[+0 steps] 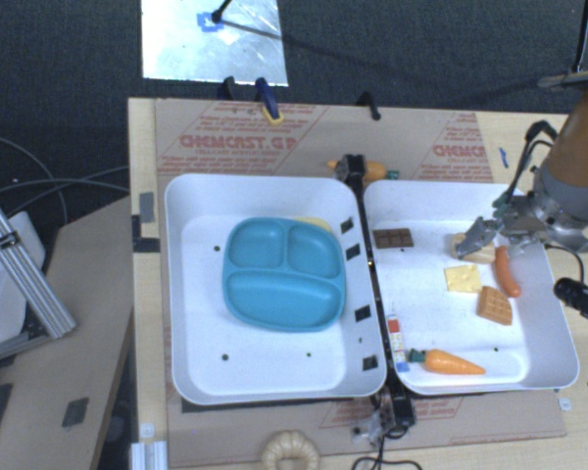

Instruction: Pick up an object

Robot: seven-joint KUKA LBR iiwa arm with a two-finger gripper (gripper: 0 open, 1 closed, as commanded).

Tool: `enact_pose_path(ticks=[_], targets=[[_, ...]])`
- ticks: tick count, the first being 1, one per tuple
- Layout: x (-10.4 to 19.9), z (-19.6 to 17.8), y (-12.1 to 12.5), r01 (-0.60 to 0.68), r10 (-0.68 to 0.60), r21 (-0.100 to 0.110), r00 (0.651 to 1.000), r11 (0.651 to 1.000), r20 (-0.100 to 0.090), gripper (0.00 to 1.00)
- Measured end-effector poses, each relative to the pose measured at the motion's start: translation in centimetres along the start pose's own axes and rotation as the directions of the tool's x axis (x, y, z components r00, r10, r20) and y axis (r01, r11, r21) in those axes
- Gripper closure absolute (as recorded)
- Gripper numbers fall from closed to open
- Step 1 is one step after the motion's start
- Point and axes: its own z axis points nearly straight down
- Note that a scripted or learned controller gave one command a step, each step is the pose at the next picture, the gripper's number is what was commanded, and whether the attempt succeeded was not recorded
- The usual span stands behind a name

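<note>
**My pincer over the right bin, toy foods below and beside it**

Nearest the camera, well below my pincer (482,231), a carrot (454,363) lies along the front wall of the right bin (549,360). Closer to me, a waffle square (494,305) and a pale cheese slice (463,279) lie side by side, just below my pincer. A red sausage (507,271) lies just beside it on the arm's side, and a tan piece at my fingertips is partly hidden. I cannot tell whether my pincer is released or clenched. A chocolate bar (393,238) sits level with me, toward the left bin (191,292), which carries a blue divided plate (282,272). Farthest, the bench (412,135) shows brown printed card.
</note>
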Motion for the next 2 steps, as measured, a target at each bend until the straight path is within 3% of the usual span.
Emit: enact_pose_path(ticks=[1,2], targets=[[0.0,-0.7,0.3,0.003,-0.003,-0.012,1.000,1.000,0.002,0.00],[0.6,3.7,0.0,0.001,-0.001,-0.009,1.000,1.000,0.002,0.00]])
